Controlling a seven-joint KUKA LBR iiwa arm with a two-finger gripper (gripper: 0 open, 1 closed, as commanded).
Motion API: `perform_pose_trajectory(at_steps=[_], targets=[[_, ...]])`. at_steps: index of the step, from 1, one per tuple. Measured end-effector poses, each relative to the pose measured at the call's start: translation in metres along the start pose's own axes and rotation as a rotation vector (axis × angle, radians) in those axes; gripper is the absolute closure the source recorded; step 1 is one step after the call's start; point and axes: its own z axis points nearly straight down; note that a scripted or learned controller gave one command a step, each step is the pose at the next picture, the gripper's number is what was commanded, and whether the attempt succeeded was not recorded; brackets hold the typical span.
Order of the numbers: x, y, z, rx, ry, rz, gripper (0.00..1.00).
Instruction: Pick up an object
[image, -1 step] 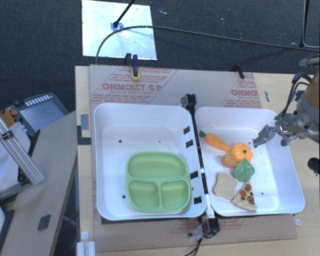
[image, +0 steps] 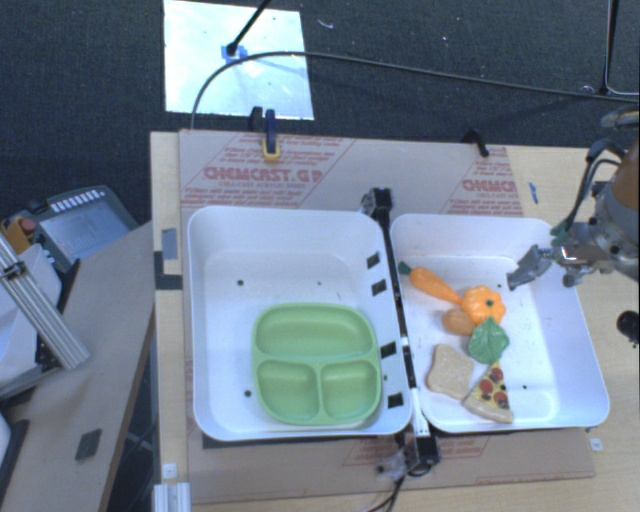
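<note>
Toy food items lie clustered in the right white plastic bin (image: 570, 400): an orange plastic carrot with a green tip (image: 432, 284) at the far left of the cluster, an orange plastic pumpkin (image: 484, 302) just right of it, a small tan rounded piece (image: 458, 322) touching the pumpkin's near-left side, a green leafy plastic piece (image: 488, 342) touching the pumpkin's near side, a beige toy bread slice (image: 450, 372) nearer still, and a toy pizza slice (image: 490, 394) beside the bread at the near edge of the cluster. The left white plastic bin (image: 230, 250) holds a light green three-compartment plastic tray (image: 315, 362).

The grey two-finger gripper (image: 528, 268) sits over the far-right part of the right bin, right of the pumpkin and apart from every item. Nothing is seen between its fingers. Whether they stand spread or closed cannot be told from this view.

Failure risks, as judged from this layout:

- Crowding. The pumpkin, tan piece and green piece touch one another. A descent onto this group may land a finger on a neighbour, pushing items apart instead of enclosing one.
- Flat items. The bread and pizza slices lie low on the bin floor; fingers may close above them or slide over them.
- Rounded shapes. The pumpkin and carrot may roll or squirt out of an off-centre closure.
- Bin wall. The carrot lies near the divider between bins; an approach there risks contact with the rim.
</note>
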Motion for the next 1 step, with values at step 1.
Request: perform_pose_trajectory(at_steps=[1], targets=[[0.0024,-0.0027,0.0623,0.005,0.001,0.002,0.0]])
